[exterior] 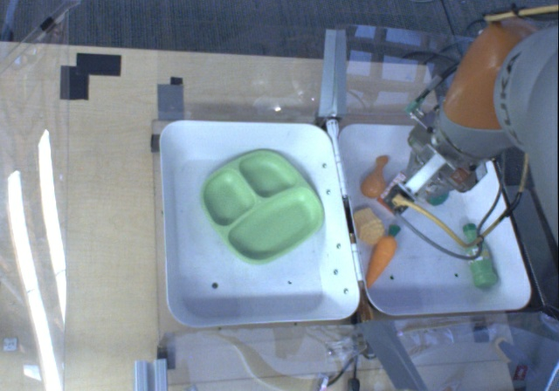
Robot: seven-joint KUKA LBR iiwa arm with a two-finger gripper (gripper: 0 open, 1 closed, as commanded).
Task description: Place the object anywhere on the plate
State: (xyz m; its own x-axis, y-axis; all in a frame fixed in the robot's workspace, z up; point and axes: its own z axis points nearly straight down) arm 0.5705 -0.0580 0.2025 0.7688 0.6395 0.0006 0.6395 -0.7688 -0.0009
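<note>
A green plate [262, 204] with three compartments lies in the left white bin [188, 293], with nothing on it. In the right bin [437, 289] lie an orange drumstick-shaped toy [376, 178], a tan round biscuit [369, 226], a carrot [381, 258] with a green top and a green bottle [480, 270]. My gripper [447, 178] hangs low over the middle of the right bin, to the right of the orange toy, with the wrist covering it from above. A small teal thing [437, 198] peeks out just under it; I cannot tell what it is or whether it is held.
A metal divider [342, 206] runs between the two bins. The grey arm with its orange band [489, 75] covers the right bin's far right corner. A yellow cable [441, 236] loops across the right bin's floor.
</note>
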